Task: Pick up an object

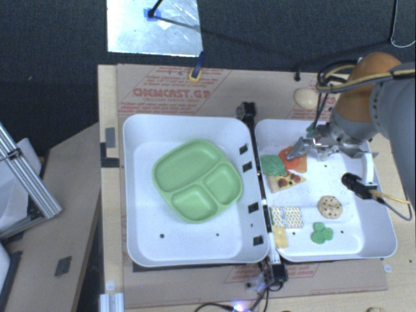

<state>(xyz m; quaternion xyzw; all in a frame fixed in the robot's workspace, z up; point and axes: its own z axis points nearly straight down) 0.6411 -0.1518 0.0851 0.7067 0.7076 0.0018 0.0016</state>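
2 white bins sit side by side on the tabletop (162, 86), w/ a black hinged divider (259, 194) btwn them. Left bin (140, 239) holds 1 item: a green 3-compartment plate (197, 179), roughly centred, w/ bare white floor all round it and the widest open room along the near edge and far-left corner. Right bin (374, 236) holds 6 small toy foods: 1 orange-red piece (296, 160) and 1 green leafy piece (272, 166) touching each other near the divider, 1 pizza slice (286, 181) just below them, 1 choc-chip cookie (330, 207) toward the middle, 1 pale cracker-like square (286, 217) w/ a yellow bit at its near edge, tight vs. the divider, and 1 small green piece (322, 233) near the front rim. Items crowd the divider side; the right half and far end of that bin are more open, apart from the arm. 1 grey arm (390, 116) w/ orange band comes in from the right over the far-right of the right bin; its end effector (304, 147) is low, just above the orange-red piece, and whether its tips are apart or together can't be told at this res., nor whether anything is btwn them. 1 black part (356, 184) w/ a yellow cable hangs near the right rim. Outside the bins: 1 beige egg-like object (305, 97) on the tabletop by the far rim, 1 metal sheet (155, 18) beyond the tabletop's far edge.
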